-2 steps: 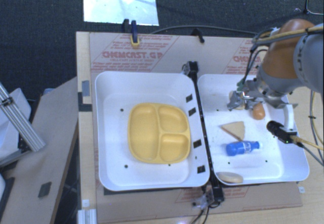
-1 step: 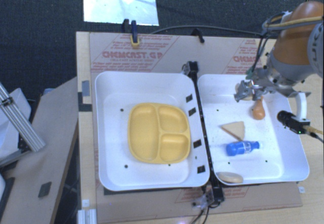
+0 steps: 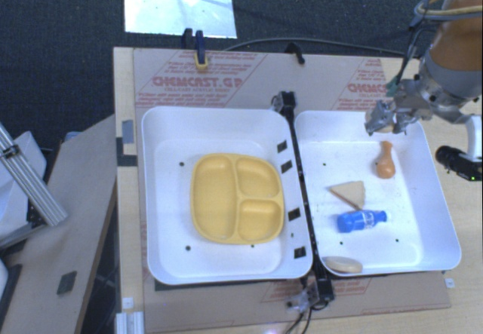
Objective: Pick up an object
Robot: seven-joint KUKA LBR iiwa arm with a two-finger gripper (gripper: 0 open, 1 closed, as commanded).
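The gripper (image 3: pixel 389 120) is seen above the far edge of the right white bin (image 3: pixel 423 249); whether it is apart or together cannot be told. Just beside it, a small tan pear-shaped toy (image 3: pixel 386 162) lies in that bin. It is judged light, rigid and smooth, best pinched across its rounded bulb.

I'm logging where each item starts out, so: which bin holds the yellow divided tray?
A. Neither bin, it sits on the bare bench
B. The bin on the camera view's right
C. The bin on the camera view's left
C. The yellow divided tray lies flat in the left bin, while the right bin holds the blue bottle, the tan wedge and the small orange piece.
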